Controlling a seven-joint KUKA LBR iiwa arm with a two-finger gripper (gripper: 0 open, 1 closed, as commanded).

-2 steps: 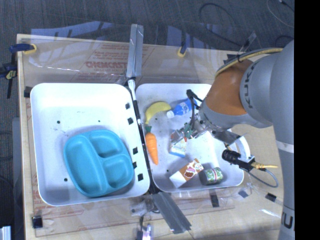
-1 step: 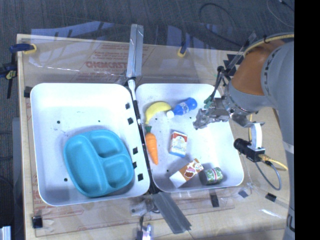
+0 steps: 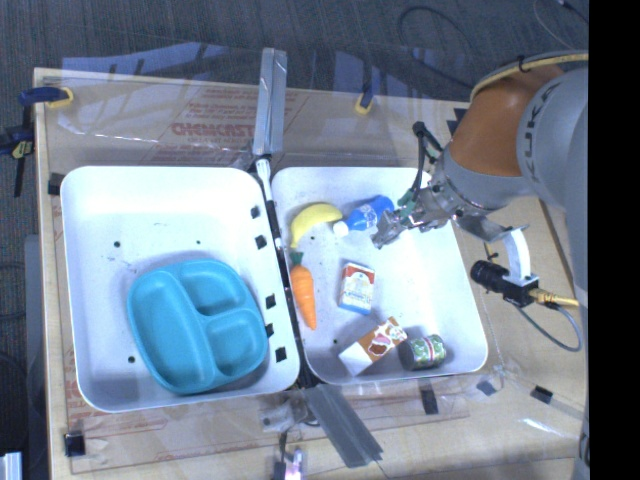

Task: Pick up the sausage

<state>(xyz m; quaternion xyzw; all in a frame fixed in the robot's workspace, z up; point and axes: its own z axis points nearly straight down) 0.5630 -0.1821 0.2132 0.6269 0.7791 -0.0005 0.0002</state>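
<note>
Gripper [image 3: 386,230] over right bin [image 3: 455,268], just beside blue bottle [image 3: 368,213], its opening cannot be told, possible sausage [image 3: 383,338], brownish-red, near front wall, touching can [image 3: 424,351], long axis slanting front-left to back-right

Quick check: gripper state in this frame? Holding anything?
Gripper: cannot be told. It sits over the right bin, beside the blue bottle, with nothing visibly between its fingers.

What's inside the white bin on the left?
The left bin holds a blue divided plate, lying flat toward its near side. The plate's compartments look bare. Whatever part of the bin floor sits beneath the plate is covered.
</note>
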